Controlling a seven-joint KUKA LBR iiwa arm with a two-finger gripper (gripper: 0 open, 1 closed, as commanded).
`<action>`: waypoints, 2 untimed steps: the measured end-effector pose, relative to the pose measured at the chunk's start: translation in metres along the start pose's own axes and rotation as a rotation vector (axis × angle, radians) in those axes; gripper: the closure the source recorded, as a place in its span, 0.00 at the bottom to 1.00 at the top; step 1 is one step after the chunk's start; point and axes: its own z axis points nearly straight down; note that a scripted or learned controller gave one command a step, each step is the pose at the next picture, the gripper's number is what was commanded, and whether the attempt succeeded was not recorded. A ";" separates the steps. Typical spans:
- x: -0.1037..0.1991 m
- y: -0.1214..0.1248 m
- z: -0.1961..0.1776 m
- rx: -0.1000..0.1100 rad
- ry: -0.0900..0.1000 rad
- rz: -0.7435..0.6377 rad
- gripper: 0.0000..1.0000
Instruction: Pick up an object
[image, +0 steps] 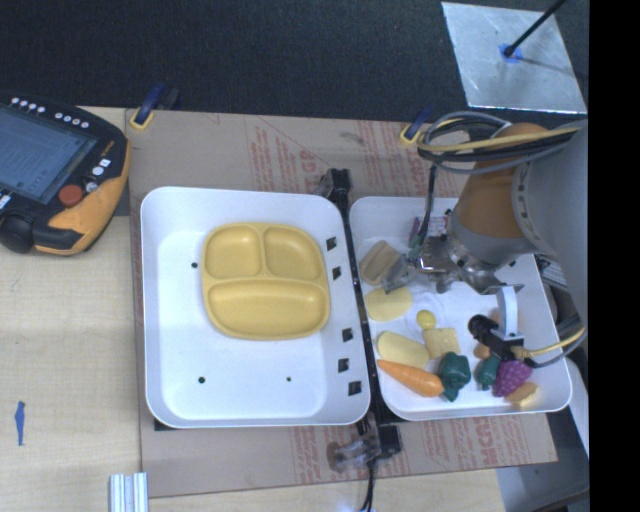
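Camera view: left bin (170, 300) holds yellow divided plate (266, 280). Right bin (545, 395) holds toy food; carrot (410, 377) points left-right. Gripper (432, 262) above; finger state unclear.

Grey arm (545, 190) with an orange band, looped black and yellow cables, dark metal end effector (425, 262).

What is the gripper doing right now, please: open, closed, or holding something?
Gripper: low in the right bin; open or closed cannot be told.
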 end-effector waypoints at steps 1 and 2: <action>-0.049 -0.075 0.001 0.012 0.001 0.011 0.00; -0.104 -0.114 -0.006 0.010 0.014 0.003 0.00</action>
